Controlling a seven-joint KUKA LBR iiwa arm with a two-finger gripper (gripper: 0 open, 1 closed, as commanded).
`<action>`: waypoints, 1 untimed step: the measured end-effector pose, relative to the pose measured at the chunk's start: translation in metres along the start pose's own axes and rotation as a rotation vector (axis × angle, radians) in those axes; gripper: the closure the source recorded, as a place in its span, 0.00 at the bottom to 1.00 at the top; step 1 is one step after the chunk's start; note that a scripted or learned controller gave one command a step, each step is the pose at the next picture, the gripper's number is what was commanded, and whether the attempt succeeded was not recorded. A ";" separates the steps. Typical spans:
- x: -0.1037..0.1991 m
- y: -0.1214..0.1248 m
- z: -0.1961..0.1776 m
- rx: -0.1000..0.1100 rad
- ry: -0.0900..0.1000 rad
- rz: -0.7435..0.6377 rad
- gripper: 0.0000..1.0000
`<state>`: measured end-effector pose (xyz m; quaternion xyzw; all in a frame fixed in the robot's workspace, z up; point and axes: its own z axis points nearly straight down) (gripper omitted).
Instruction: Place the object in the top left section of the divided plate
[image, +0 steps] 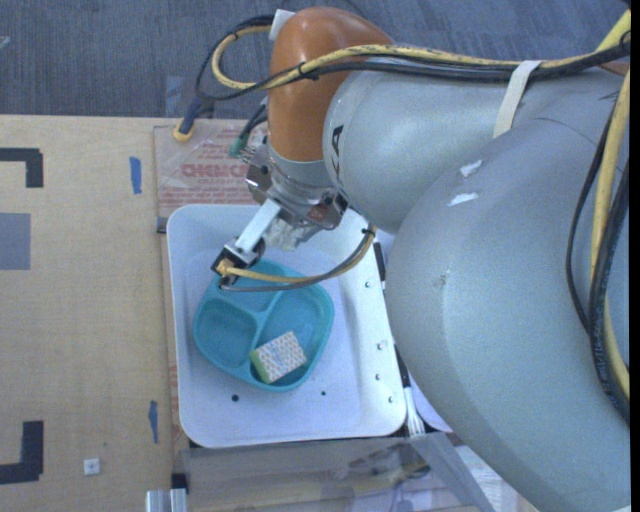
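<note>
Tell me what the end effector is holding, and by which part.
Cannot be told. The sponge lies free in the teal divided plate, apart from the end effector above the plate's far rim.

The big grey arm (480, 250) runs off the top and right edges and blankets that side of the bench, so the shallow white bin (350, 400) loses its right rim and far corner beneath it, and the orange-banded wrist (310, 90) covers part of the upper rim of the teal divided plate (215, 335). Behind the bin, the red-printed cardboard sheet (205, 165) slides under that wrist, its lettering too blurred to read. The pale top of the yellow-and-white block (279, 356) carries a pattern too fine to make out, the dark specks (234, 397) on the bin floor and the tiny white square (91, 465) on the bench are too small to identify, and the black corner marks (22, 167) are clipped by the left edge.
</note>
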<state>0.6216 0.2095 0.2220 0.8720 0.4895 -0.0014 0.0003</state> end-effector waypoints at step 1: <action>-0.054 -0.024 0.006 0.004 -0.001 0.425 1.00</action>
